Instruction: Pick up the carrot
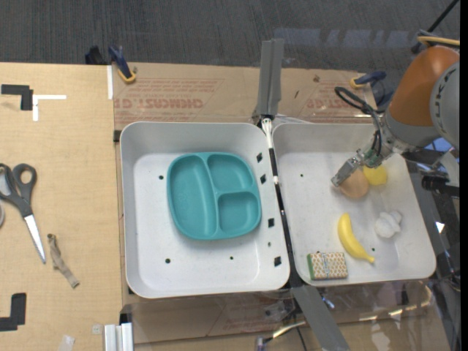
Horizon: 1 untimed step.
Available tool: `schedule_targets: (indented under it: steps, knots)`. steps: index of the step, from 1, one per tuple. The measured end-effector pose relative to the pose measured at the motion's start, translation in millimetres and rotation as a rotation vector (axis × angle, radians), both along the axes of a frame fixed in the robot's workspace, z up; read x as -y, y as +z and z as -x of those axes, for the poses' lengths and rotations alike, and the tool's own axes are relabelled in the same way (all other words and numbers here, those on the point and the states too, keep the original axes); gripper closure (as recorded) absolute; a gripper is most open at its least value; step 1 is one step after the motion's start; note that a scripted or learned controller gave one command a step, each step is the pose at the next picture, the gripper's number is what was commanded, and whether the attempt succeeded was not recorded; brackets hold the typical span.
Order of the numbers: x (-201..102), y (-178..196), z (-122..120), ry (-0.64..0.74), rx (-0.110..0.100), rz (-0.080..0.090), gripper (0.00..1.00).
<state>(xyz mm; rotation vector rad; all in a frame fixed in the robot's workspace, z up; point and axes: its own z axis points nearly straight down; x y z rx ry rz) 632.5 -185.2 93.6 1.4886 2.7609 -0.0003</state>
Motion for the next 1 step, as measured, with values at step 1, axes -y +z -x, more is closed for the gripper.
schedule_targets:
  steps: [1]
  knots:
    - [3.3,4.7,114.9,0.173,-0.001,-0.001,0.0]
